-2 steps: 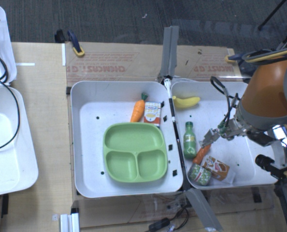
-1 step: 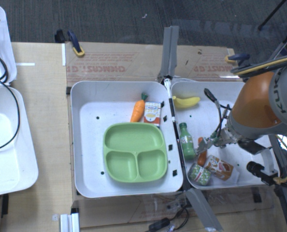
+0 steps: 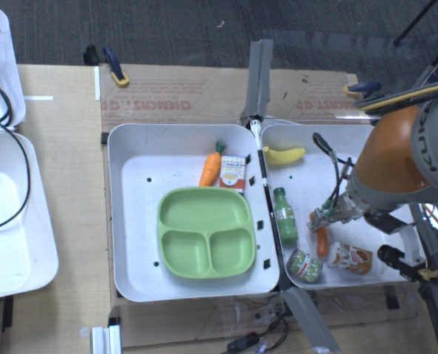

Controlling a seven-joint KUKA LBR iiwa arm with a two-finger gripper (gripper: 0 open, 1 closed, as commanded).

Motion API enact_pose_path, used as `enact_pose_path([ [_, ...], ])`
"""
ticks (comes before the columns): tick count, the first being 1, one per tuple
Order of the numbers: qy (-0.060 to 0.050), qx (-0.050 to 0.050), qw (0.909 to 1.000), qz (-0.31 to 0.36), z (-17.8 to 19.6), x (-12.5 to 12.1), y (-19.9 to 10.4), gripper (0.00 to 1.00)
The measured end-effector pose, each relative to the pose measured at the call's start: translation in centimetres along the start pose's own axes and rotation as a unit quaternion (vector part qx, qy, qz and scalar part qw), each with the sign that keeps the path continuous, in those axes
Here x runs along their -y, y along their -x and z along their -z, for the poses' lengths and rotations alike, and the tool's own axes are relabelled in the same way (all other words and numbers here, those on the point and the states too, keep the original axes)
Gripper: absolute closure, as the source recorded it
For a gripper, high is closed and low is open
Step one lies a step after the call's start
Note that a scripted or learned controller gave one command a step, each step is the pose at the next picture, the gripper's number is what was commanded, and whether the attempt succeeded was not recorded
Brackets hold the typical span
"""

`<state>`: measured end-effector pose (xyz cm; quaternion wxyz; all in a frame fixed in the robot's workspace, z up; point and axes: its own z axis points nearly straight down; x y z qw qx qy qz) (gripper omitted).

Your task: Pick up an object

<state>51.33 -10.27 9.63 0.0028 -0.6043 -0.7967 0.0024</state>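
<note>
Two bins: I see a pair of shallow white bins side by side on the wooden surface [image 3: 64,102], the left bin [image 3: 130,198] mid-frame and the right bin [image 3: 307,179] toward the right edge.
Arm: my grey arm with its orange band [image 3: 396,153] reaches in from the right of the frame, over the right bin.
Pincer: the pincer [image 3: 328,217] sits low in the right bin, right at the upper end of a small orange-red sausage-like item [image 3: 321,243]; I cannot tell how far its fingers are parted or whether anything is in them.
Right bin contents: a banana [image 3: 285,155] near the upper left corner, a green bottle [image 3: 284,216] along the left wall, a round green packet [image 3: 305,265] at the lower left, and an orange-and-white pouch [image 3: 352,258] just right of the sausage-like item.
Left bin contents: a green divided plate [image 3: 206,231] in the centre, with a carrot [image 3: 211,168] and a small juice carton [image 3: 233,172] just above it.
</note>
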Motion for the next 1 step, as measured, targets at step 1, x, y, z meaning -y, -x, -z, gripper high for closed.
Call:
enact_pose_path([
  [1, 0.002, 0.001, 1.0000, 0.004, 14.90, -4.78, -2.09, 1.00],
])
